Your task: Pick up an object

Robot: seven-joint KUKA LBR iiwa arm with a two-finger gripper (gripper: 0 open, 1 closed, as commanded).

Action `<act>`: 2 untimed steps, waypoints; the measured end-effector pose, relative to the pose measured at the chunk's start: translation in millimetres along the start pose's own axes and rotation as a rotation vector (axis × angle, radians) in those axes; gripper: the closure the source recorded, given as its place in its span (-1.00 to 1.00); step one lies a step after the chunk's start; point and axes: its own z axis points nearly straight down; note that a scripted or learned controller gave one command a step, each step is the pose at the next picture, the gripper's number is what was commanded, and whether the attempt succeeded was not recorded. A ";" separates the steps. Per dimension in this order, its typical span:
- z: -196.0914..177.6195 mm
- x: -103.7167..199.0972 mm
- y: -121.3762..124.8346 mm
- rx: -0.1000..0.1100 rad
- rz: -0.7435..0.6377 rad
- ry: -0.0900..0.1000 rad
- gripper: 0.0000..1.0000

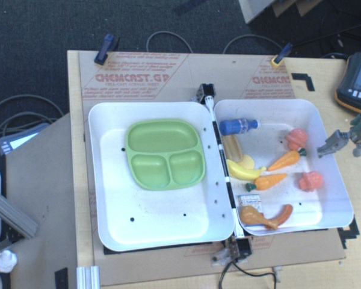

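My tool [336,142] sits at 3 o'clock of the right bin [334,188], right over its rim; can't tell from this view whether it's apart or together, nothing seen clamped in it

2 white bins side by side on the bench [78,161]. Left bin [108,221] has 1 item: a green divided plate [165,154], 3 compartments, lying flat toward the bin's 12 o'clock half

Right bin contents, by clock position from bin centre:
- blue bottle [237,126] at 11 o'clock, lying on its side, near the wall shared with the left bin
- wooden block [232,147] just under the bottle, at 10 o'clock, against the same wall
- banana [244,170] at 9 o'clock, touching the lower end of the block
- upper carrot [285,160] near centre, tilted, green tip pointing to 2 o'clock
- lower carrot [268,182] just below it, touching the banana's end
- pink strawberry-like piece [296,138] at 1 o'clock, closest item to my tool, apart from it
- second pink piece [310,181] at 4 o'clock, alone
- drumstick [254,217] at 7 o'clock, with a curved orange-brown piece [283,214] just beside it at 6 o'clock

Blue clamp [104,49] and a yellow-blue clamp [281,54] on the bench's far edge
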 end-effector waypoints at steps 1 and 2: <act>132.7 5.0 24.9 0.002 0.000 0.001 -1.00; 173.1 36.2 71.5 -0.001 -0.001 0.000 -1.00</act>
